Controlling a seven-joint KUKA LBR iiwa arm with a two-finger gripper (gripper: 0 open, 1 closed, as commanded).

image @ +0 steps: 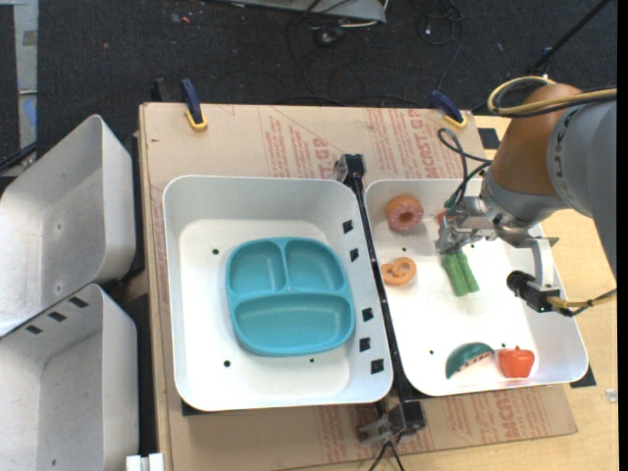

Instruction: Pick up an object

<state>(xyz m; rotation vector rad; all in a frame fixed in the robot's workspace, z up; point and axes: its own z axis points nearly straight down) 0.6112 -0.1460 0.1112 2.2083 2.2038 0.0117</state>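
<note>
My arm (549, 155) in from right, elbow high, wrist bent down over back half of right bin (422, 332). Wrist end just above top end of green stick (459, 275), which lies mid-bin; contact unclear. Clamped or released: unreadable from this angle. Red print on cardboard (255, 135) under bins, upside down, illegible. Teal plate (290, 294) in left bin (186, 263).

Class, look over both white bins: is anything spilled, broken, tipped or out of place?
Nothing stands out. The teal divided plastic plate lies flat in the left white bin. In the right white bin the pink ring, orange ring, green stick, green-rimmed wedge and red-orange fruit all lie inside it and look whole.
</note>
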